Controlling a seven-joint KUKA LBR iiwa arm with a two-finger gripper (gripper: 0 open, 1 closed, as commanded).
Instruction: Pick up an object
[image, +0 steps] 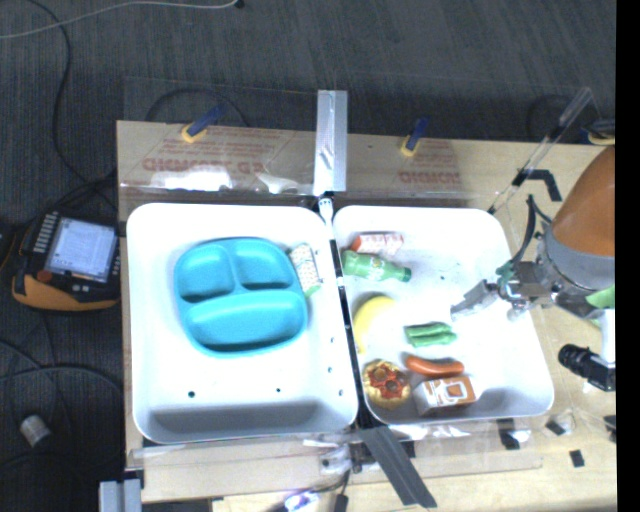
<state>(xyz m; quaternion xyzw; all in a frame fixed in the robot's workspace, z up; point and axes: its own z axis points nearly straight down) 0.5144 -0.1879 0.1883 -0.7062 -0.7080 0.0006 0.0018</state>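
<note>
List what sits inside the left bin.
The left bin holds a blue divided plate and a small corn cob beside it. Anything beneath the plate is hidden.

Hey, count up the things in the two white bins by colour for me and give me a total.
Blue: 1, the tray
Green: 2, the bottle and the pepper
Yellow: 1, the lemon
Red or orange: 4, the can, hot dog, pizza slice and carton
White: 1, the corn cob
Total: 9

Grey robot arm (578, 262) with a rounded orange band, ending in a slim metal two-finger gripper (470, 302).
</note>
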